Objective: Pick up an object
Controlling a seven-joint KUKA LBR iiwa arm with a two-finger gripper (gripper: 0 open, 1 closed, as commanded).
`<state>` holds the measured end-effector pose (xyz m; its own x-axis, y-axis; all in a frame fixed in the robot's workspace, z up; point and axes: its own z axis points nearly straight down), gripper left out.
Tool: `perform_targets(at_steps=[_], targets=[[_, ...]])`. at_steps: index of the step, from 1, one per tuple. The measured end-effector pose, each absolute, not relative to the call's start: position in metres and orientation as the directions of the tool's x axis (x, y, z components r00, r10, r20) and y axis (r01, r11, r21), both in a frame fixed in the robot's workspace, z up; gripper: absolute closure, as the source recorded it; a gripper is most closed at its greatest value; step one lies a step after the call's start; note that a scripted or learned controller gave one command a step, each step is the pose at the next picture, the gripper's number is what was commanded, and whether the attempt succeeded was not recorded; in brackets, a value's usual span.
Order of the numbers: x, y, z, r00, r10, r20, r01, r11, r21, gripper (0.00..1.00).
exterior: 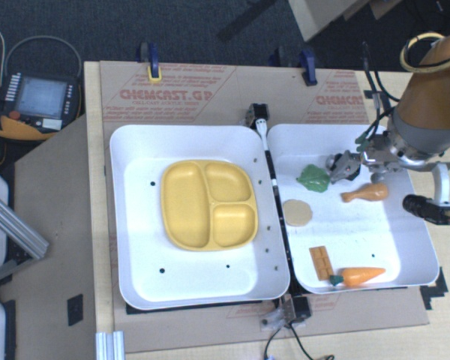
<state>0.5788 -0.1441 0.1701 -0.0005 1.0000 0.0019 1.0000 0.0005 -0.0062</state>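
Two shallow white bins sit side by side on a cardboard-covered bench, and the gripper (pixel 343 165) hangs over the upper part of the right bin (pixel 412 255), reaching in from the right. Its dark fingertip end lies just beside a green leafy toy (pixel 313 178), close enough that contact cannot be ruled out, yet nothing is seen clamped in it, and whether it stands wide or narrow cannot be told from this slant. The grey arm (pixel 427 103) with its orange band is cut off by the frame's right side and hides the bin's upper right corner. Lying loose in the right bin are a tan drumstick-shaped toy (pixel 365 193) just right of the gripper, a pale round cookie (pixel 297 213) below the green piece, a small orange-brown rectangular block (pixel 320 262) and a toy carrot (pixel 358 276) near the lower rim. The left bin (pixel 135 223) bears a yellow divided plate (pixel 209 203) with three compartments. Blue clamps (pixel 154 61) grip the cardboard's far edge. Beyond the bench lies dark blue carpet, with a handheld control pendant (pixel 40 100) at upper left; printed red lettering on the cardboard is partly legible only.
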Motion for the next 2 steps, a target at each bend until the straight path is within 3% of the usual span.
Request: perform_targets(at_steps=[1, 2], targets=[[0.575, -0.143, 0.106, 0.0, 1.0, 0.002, 1.0, 0.0, -0.009, 0.0], [0.578, -0.144, 0.088, 0.0, 1.0, -0.003, 1.0, 0.0, 0.005, 0.0]])
